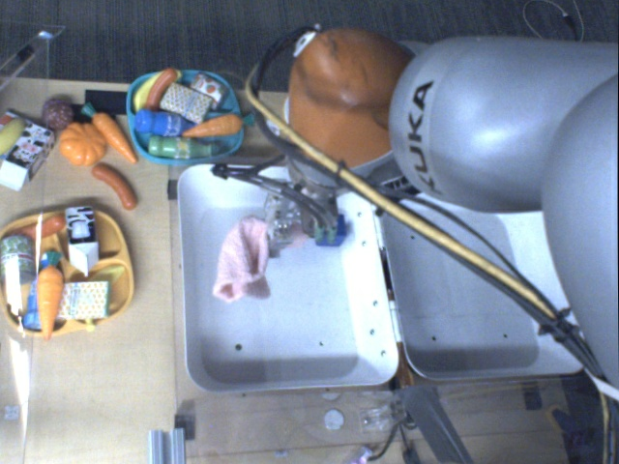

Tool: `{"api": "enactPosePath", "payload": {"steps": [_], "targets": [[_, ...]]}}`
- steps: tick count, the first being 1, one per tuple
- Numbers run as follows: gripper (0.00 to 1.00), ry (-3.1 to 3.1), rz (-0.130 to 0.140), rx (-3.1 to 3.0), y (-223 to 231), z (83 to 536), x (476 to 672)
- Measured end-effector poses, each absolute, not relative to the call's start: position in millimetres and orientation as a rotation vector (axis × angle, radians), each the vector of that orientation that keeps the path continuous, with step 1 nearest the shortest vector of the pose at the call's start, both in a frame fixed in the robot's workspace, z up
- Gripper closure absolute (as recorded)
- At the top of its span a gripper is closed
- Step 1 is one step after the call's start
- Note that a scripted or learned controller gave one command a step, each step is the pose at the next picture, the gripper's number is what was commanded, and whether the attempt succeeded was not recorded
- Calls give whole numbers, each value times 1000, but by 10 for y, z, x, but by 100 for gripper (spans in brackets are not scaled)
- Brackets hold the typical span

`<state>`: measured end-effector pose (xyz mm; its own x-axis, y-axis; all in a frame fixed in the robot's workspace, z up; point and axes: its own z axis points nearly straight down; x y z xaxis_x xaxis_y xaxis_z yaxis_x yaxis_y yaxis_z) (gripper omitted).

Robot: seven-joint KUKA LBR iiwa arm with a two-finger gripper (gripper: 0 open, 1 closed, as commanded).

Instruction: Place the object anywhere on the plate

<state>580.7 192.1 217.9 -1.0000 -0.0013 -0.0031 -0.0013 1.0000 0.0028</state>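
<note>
Gripper (286,222) is hanging low over the far half of the left bin (290,356), under the orange band (343,90) of the arm (503,114). Whether it is released or clenched I cannot tell; the wrist and a yellow cable (435,235) are crowding that spot, and nothing is showing clearly as held.

Two candidates are lying on the bin floor. A pink cloth (242,259) is sitting crumpled just left of and nearer than the gripper. A small blue piece (332,230) is sitting just right of it, close to the bin's right wall. Which of the two is the task's object I am not able to settle.

I am not making out a plate in the left bin or in the bare part of the right bin (464,336). A yellow dish (121,259) is standing well to the left on the bench, already carrying toy food. A blue bowl (190,158) is standing at the far side, also full.

Judgement: the pick-up is looking like the step in hand.
- Centre over the object before closing.
- With the cloth, be taking the thick bunched fold, not a thin edge that is likely to slip.
- With the blue piece, be minding the wall beside it.
- Lift straight and confirm the hold before travelling.
</note>
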Motion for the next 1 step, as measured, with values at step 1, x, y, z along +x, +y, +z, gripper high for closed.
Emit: {"api": "enactPosePath", "payload": {"steps": [1], "targets": [[0,3138,5,-2,1919,2181,5809]]}}
